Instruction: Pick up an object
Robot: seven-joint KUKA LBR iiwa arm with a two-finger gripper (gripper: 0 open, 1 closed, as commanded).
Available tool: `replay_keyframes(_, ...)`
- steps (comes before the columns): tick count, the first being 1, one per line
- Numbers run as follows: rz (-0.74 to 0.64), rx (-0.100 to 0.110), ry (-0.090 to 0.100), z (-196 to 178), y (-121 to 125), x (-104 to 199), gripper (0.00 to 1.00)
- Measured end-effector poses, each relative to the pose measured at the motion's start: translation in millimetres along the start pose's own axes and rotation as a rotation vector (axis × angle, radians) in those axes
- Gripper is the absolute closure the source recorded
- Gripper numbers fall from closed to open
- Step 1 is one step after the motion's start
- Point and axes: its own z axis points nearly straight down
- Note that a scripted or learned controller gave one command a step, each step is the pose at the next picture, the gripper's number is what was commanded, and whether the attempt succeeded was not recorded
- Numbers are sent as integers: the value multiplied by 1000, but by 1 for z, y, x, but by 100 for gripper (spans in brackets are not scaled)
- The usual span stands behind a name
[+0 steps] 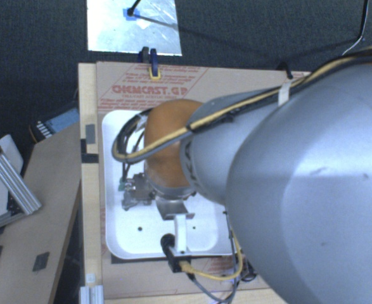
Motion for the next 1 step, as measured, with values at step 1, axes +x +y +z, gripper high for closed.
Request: replay_keyframes(1, 6, 4, -3, 31, 0, -5, 0)
